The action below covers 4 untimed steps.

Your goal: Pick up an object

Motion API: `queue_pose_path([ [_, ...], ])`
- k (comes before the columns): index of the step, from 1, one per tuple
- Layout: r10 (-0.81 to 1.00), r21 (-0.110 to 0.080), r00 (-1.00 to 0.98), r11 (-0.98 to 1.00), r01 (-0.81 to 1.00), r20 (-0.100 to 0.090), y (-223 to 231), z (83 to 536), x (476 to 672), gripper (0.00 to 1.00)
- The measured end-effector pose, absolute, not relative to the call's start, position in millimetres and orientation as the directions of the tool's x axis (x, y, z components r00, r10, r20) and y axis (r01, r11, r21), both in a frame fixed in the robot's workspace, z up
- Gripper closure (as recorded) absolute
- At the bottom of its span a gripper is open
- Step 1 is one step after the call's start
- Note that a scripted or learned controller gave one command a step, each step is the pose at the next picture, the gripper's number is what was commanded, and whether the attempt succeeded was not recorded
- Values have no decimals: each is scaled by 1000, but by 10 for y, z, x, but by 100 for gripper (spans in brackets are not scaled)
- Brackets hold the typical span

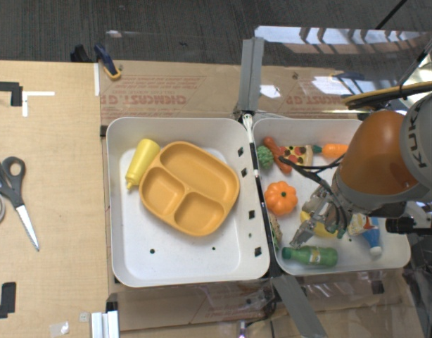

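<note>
The claw (309, 229) hangs low in the right bin (392, 263), near its front edge, just above and to the left end of the green bottle (311, 256). The bottle lies flat, its long axis running along that front edge. Whether the claw is open or closed, I cannot tell.
</note>
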<state>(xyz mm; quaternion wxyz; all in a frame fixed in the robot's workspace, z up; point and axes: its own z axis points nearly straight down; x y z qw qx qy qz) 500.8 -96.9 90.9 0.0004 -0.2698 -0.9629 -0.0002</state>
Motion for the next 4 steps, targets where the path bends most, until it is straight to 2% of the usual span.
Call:
queue_pose_path([
  [1, 670, -1, -742, 742, 670, 1, -928, 906, 4981, 0],
  [2, 642, 1, -766, 766, 642, -3, -1092, 923, 5718, 0],
  [3, 718, -1, -696, 696, 718, 0, -1020, 913, 4860, 0],
  [4, 763, 1, -646, 646, 763, -2, -1120, 919, 5519, 0],
])
